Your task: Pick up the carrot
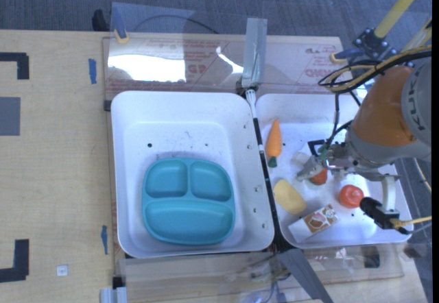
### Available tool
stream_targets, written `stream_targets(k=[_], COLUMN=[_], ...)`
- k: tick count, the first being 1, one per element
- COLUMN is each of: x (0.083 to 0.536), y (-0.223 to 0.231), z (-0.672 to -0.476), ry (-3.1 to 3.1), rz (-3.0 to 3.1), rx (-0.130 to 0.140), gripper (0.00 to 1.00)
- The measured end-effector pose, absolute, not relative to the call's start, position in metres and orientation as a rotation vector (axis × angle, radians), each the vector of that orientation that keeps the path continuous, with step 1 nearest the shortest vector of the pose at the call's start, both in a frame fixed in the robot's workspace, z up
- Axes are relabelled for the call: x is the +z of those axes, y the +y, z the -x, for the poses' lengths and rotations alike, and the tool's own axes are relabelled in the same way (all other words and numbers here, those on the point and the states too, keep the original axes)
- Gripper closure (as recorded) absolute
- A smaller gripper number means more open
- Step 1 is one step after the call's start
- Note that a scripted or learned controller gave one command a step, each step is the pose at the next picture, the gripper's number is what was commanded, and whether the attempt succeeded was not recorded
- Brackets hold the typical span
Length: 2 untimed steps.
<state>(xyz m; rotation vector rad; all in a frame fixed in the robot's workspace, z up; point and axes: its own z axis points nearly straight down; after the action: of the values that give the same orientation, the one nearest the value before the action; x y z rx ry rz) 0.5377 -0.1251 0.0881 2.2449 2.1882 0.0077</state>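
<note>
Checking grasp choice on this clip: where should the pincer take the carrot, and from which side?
Grip the carrot across its thick orange middle, coming straight down. It lies flat, lengthwise along the right bin's left wall, so the fingers should probably close across its width.

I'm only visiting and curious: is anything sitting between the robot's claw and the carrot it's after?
Nothing visible blocks it. The carrot lies by the right bin's left wall, with bare white floor between it and the gripper. A small red-orange item sits under the gripper, not toward the carrot.

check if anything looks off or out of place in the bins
Nothing is spilled or broken. The carrot leans against the right bin's left wall, apart from the claw, which sits over a small red item instead.
</note>
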Motion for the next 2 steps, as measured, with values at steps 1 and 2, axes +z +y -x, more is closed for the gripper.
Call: stream_targets(k=[1,2], x=[0.098,0.097], y=[-0.126,-0.176], z=[-0.539,-0.478], ry=[2.183,2.022], rz=[-2.244,-2.409], rx=[0.01,-0.004], gripper=[1.0,1.0])
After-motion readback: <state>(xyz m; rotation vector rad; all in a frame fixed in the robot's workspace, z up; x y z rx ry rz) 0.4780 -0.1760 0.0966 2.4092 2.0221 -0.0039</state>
